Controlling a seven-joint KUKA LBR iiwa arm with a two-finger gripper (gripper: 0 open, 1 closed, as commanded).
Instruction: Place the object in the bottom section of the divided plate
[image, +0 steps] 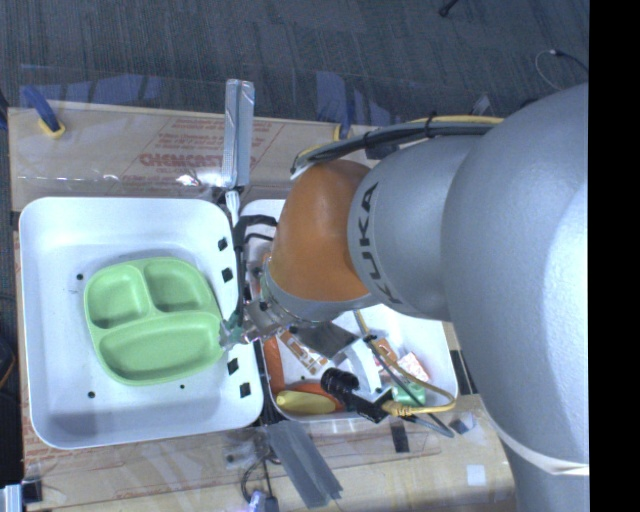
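Hanging at the right wall of the left bin, the gripper is just right of the green divided plate, level with its bottom section. I cannot tell whether it is open or closed. A yellow object lies below-right of it.

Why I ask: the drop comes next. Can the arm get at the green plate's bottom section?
Likely yes: the bottom section of the green divided plate lies bare, and the pincer sits just beside its rim, nothing between.

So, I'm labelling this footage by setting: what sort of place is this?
Likely a robotics lab bench: a KUKA arm reaches over two white bins, one holding a green divided plate.
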